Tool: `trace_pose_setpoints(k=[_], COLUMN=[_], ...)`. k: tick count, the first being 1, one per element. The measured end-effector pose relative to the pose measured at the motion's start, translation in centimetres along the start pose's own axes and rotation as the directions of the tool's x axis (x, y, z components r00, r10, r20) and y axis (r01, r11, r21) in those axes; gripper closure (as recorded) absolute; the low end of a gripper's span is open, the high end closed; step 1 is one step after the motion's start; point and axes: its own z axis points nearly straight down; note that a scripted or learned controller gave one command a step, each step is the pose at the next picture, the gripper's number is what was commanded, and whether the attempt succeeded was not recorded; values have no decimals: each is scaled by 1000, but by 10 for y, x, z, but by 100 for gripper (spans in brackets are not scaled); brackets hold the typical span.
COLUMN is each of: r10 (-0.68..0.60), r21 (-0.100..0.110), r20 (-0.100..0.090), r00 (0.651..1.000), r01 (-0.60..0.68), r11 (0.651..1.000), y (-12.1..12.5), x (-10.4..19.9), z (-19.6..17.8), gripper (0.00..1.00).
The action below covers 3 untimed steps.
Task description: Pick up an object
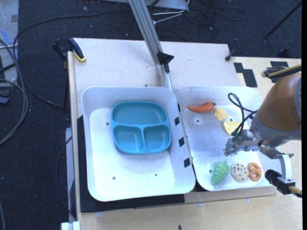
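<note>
The right bin (pixel 201 133) holds several toy foods. A red chili pepper (pixel 201 108) lies near its far edge, with a small yellow piece (pixel 220 113) and a yellow wedge (pixel 232 126) to its right. Along the near edge sit green grapes (pixel 220 172), a speckled cookie (pixel 238 172) and a pretzel (pixel 254 171). My gripper (pixel 233 146) hangs low over the bin floor, just below the yellow wedge and above the cookie. Nothing shows between its fingers.
The left bin (pixel 96 176) holds a blue divided plate (pixel 141 127). A metal pole (pixel 146 23) slants down to the bins' far seam. The orange and grey arm (pixel 283 109) covers the right bin's right side. A black cable (pixel 237 104) loops over the bin.
</note>
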Motion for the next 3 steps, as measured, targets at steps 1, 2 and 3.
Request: trace_pose_setpoints(k=[1,2,3], r10=[0,-1,-6], r21=[-2,-5,0], r20=[0,2,-2], r00=[1000,1000,1000], r01=[0,1,6], r11=[1000,1000,1000], y=[-7,-6,25], x=[4,0,53], z=[-57,-120,-115], gripper=[100,100,100])
